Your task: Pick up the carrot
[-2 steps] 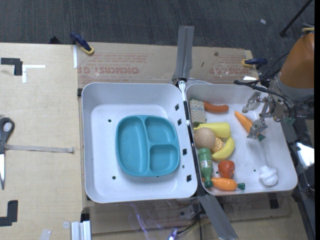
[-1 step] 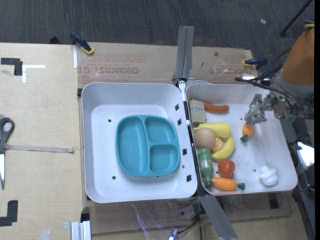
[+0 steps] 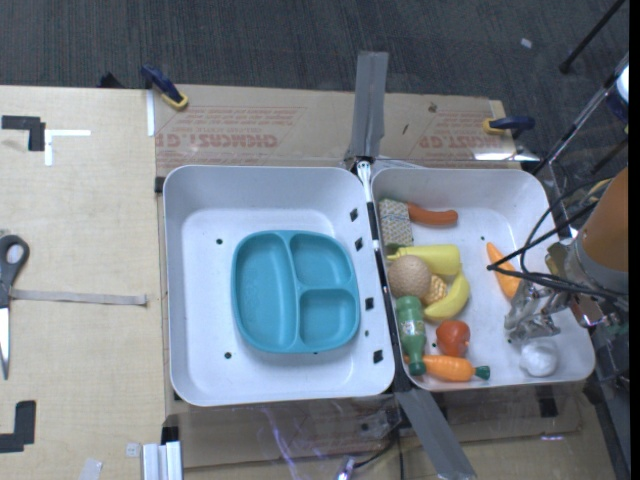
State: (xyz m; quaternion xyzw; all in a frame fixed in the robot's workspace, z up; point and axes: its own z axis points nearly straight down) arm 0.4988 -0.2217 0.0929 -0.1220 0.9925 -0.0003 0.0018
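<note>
Two bins, and the claw is hanging low at the right side of the right bin. Can't tell if it's apart or together. An orange wedge is lying just left of it, a white lump just nearer. The carrot is sitting at the near edge, beside the tomato and green bottle, so I'm guessing it's risking nudging those.

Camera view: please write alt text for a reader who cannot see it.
The hand hangs over the right bin, beside toy food including a carrot near the front edge. The left bin holds a blue divided plate.
</note>
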